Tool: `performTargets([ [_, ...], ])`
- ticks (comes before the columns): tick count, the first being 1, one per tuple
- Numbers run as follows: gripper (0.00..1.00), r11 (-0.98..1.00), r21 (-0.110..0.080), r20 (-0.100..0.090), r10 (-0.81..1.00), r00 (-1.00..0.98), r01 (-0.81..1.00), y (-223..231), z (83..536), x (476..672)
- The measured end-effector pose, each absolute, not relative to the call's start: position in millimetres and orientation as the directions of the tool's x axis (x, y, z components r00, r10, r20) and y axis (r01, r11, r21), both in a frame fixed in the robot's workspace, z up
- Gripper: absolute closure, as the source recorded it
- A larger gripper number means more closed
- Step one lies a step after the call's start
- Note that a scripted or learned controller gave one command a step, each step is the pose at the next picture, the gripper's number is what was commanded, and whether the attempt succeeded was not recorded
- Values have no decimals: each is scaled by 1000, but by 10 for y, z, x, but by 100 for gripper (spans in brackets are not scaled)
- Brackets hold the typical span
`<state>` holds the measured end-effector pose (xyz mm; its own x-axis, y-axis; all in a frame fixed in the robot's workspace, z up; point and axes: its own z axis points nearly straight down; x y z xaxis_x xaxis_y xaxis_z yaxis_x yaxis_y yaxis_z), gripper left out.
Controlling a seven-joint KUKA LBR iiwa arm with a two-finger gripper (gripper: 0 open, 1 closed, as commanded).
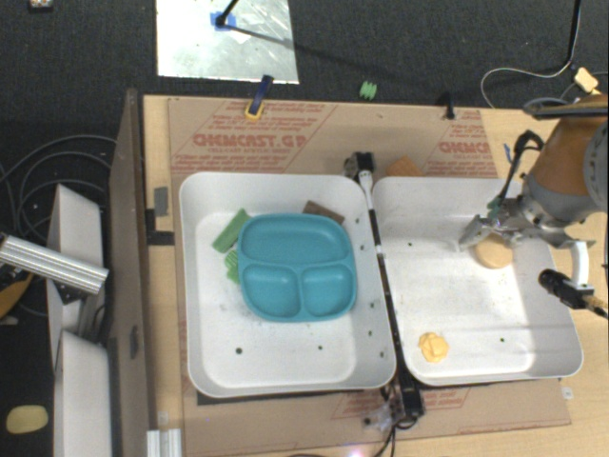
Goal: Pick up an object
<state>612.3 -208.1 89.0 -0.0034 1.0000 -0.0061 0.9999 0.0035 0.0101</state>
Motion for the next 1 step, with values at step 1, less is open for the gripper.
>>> performTargets([
  [1,100,6,22,-11,1000,-6,1000,-2086,1033,6156],
])
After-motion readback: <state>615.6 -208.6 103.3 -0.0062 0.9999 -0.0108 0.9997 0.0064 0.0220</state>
